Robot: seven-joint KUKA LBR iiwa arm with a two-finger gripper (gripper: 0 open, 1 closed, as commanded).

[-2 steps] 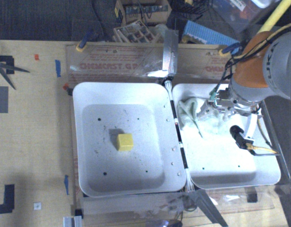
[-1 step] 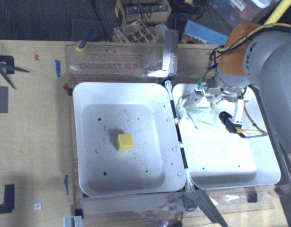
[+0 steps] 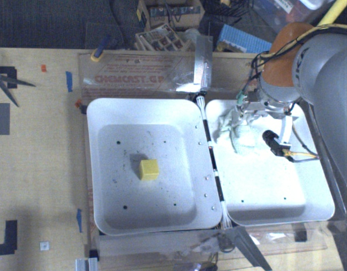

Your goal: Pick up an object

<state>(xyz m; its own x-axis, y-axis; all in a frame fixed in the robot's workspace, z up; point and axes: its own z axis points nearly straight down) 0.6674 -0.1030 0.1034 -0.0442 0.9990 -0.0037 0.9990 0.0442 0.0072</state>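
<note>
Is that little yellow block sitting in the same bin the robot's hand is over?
No, the yellow block lies in the left bin, while the gripper is over the right bin.

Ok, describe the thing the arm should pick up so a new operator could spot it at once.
Find the two shallow white bins side by side on the bench and take the left bin, the one away from the arm. Near the middle of its floor lies a small yellow cube. It is the only coloured, solid thing on that floor; around it are just dark specks.
</note>
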